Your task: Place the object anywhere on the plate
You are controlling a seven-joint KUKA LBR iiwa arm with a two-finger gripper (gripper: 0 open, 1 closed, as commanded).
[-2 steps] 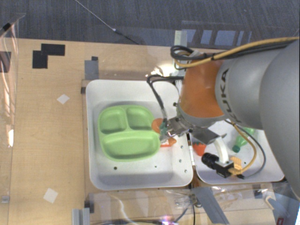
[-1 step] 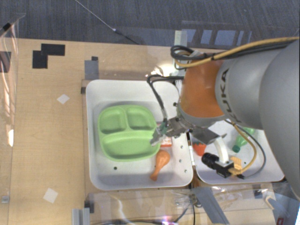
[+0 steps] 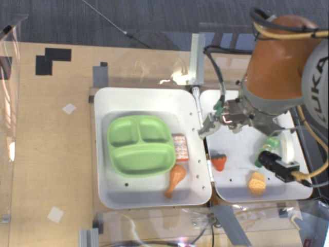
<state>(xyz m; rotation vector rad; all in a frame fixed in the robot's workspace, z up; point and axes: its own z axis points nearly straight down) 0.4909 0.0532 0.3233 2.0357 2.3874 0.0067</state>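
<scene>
The green, three-compartment plastic plate (image 3: pixel 141 152) lies in the left white bin (image 3: pixel 151 98), with nothing on it. Just beside its right rim sits a small flat card-like packet with a red and white pattern (image 3: pixel 179 147), and near the plate's lower right corner lies an orange toy chicken drumstick (image 3: pixel 175 180) — both in the bin, not on the plate. In the right white bin (image 3: pixel 229 192) are a small red strawberry-like toy with a green top (image 3: pixel 219 161) and a yellow-orange corn-like toy (image 3: pixel 257 183).

The arm's wrist hangs over the right bin near the divider, and the gripper (image 3: pixel 208 125) pokes out toward the left; whether it is spread or pressed together I cannot tell, and nothing is visibly between its tips. The task sentence does not say which object is meant, so the step in hand looks like the pick.

To do it well, I would choose a piece with free space around it — the strawberry toy stands apart from the walls, while the packet lies flat and tight against the plate rim, a poor pinch. Come down straight over the piece, close across its narrow width, lift clear of the divider, then release low over the plate's large lower compartment so it does not roll off.
</scene>
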